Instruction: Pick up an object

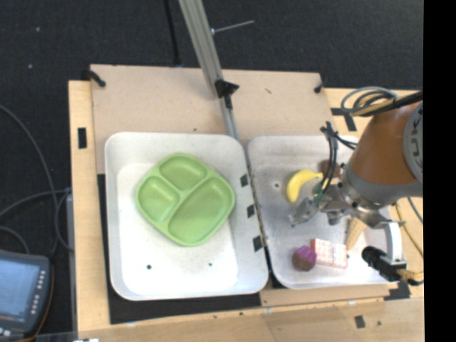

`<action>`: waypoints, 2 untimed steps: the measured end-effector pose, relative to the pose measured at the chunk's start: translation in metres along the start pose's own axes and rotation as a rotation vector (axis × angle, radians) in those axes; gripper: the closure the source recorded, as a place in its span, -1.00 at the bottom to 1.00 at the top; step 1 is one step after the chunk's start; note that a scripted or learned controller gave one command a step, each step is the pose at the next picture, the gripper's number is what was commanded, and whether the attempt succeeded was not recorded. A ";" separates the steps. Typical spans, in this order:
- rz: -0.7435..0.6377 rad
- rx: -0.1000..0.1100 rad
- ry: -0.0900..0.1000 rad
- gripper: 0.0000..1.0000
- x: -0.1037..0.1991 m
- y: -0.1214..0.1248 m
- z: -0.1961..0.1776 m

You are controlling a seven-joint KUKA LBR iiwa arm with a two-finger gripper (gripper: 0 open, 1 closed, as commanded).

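One banana (302, 184) lies just upper left of the gripper (308, 211), its long axis apparently slanting toward the frame's top right; the finger state I cannot tell.

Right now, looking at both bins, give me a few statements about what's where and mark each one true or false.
1. The green plate lies in the left bin. True.
2. The banana sits on the plate. False: it lies in the right bin, beside the arm.
3. The purple object is next to the pink box. True.
4. The plate has three compartments. True.
5. The arm reaches over the left bin. False: it is over the right bin.
6. The cone lies on the plate. False: it is in the right bin, near the pink box.
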State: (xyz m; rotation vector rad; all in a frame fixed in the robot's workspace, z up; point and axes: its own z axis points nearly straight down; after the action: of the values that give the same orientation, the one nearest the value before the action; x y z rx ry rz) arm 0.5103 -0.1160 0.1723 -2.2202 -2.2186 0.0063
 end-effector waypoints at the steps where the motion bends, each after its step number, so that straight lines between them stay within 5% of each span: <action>1: 0.001 0.000 0.000 -1.00 -0.009 -0.002 0.059; 2: 0.001 -0.004 -0.001 -1.00 -0.011 -0.002 0.072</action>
State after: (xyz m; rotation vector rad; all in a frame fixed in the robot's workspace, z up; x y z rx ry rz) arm 0.5078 -0.1268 0.1003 -2.2238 -2.2197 0.0034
